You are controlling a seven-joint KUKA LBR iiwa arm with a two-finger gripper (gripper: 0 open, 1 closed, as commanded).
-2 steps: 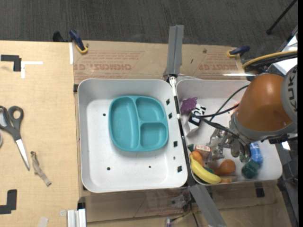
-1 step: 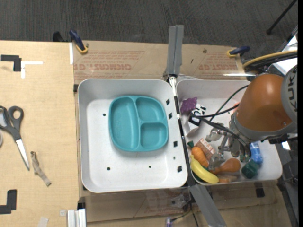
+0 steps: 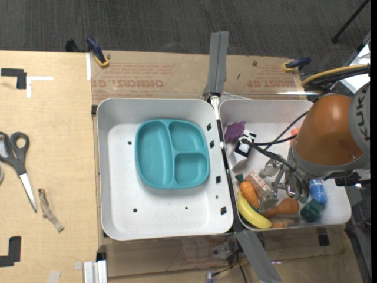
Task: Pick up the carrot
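Now claw point(image 3: 277, 188) low in right bin point(image 3: 336, 217), grip state unclear. Carrot point(image 3: 250, 194) just left; banana point(image 3: 252, 213) below-left. Centre over carrot, avoid neighbours.

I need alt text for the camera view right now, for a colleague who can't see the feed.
The gripper hangs low in the right bin, over a pile of toy food with a carrot beside a banana. The left bin holds a teal divided plate; scissors lie on the bench.
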